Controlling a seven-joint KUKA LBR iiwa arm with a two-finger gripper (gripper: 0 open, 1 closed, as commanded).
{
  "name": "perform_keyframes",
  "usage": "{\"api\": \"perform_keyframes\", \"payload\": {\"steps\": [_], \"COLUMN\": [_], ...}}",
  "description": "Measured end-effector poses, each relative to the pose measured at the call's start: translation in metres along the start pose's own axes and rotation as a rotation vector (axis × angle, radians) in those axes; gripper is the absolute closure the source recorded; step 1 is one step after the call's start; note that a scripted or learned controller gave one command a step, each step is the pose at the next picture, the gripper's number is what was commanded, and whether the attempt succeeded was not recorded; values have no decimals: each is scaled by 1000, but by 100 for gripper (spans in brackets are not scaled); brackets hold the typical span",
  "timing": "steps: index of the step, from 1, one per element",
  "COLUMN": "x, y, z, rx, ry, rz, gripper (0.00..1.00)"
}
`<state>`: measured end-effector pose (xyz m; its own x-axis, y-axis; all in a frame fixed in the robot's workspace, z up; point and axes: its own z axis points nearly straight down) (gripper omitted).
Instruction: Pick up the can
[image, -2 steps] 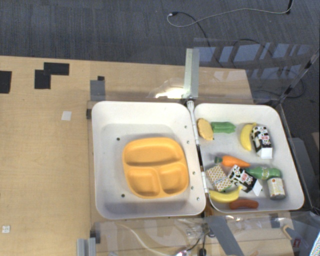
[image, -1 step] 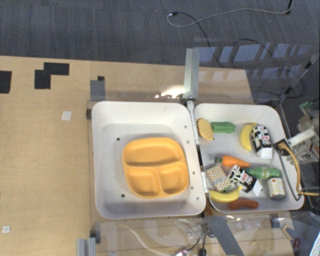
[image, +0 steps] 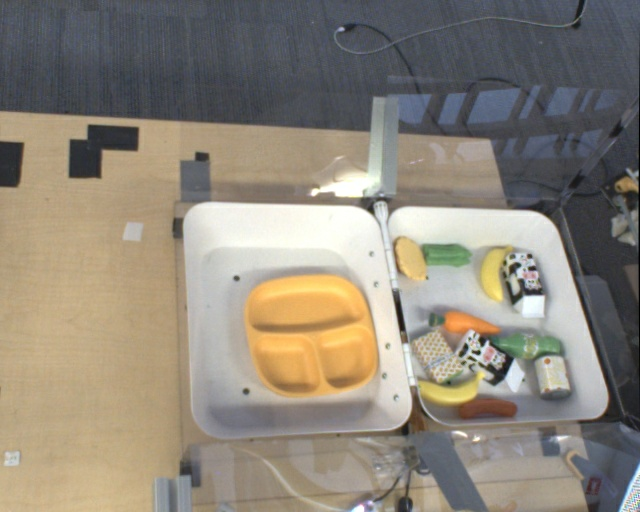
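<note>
One can (image: 552, 377), upright, axis vertical

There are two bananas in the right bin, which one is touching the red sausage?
The banana at the bin's near edge, curved beside the red sausage. The other banana lies at the far side beside a cow-print carton.

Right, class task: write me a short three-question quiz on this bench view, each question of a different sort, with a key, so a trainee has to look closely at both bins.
1. True or false: the can stands in the same bin as the orange tray.
2. Multiple choice: what lies just above the can in the camera view? A) a green bottle B) a blue cup C) a red spoon
3. Fill in: two yellow ___ lie in the right bin, one near the top, one near the bottom.

Key: 1 false; 2 A; 3 bananas.
</note>
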<state>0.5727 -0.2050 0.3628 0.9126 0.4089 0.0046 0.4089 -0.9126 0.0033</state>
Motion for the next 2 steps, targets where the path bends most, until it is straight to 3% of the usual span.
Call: {"api": "perform_keyframes", "payload": {"steps": [1,2], "x": [47,-28], "y": [20,-12], "z": [-74,-74], "rx": [0,0], "ry": [0,0], "rz": [186,85], "gripper": [100,100]}}
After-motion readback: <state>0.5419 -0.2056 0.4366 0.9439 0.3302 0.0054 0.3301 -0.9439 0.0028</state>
